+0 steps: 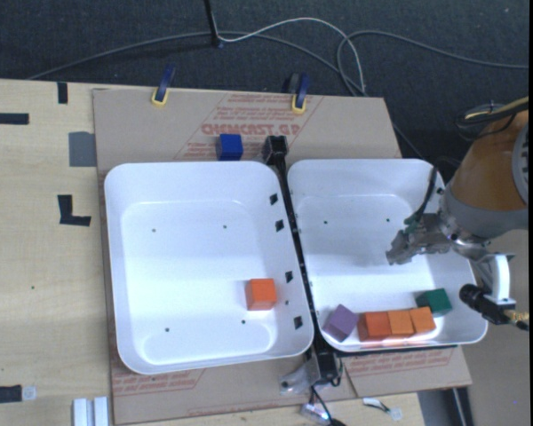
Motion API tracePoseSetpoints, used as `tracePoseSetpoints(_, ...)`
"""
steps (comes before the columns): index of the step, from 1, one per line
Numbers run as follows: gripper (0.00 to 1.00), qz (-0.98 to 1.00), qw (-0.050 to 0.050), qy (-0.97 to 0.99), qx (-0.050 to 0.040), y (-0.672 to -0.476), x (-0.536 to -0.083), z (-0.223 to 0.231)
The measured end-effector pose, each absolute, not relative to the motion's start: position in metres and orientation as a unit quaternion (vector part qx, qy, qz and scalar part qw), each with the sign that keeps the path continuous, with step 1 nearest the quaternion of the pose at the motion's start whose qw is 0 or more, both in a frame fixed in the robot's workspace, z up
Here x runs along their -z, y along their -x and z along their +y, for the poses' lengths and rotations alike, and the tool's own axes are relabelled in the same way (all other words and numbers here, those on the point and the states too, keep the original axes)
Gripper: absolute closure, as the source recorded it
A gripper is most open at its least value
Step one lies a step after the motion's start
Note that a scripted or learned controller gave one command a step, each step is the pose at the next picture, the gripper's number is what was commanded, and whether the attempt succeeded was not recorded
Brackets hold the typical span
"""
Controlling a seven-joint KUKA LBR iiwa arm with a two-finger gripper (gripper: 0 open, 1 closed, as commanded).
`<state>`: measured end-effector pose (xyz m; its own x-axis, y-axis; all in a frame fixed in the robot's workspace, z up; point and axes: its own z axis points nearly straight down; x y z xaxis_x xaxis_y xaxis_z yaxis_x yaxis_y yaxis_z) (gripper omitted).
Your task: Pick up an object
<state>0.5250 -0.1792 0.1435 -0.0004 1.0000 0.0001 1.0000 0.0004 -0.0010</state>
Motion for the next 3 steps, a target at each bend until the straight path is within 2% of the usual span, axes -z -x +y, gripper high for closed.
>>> tracePoseSetpoints(1,1.0,-0.707,-0.002,0.707,0.0011,-0.519,-0.203,-0.18)
tracePoseSetpoints(3,1.0,-0.707,-0.001,0.707,0.0008,-0.526,-0.291,-0.183)
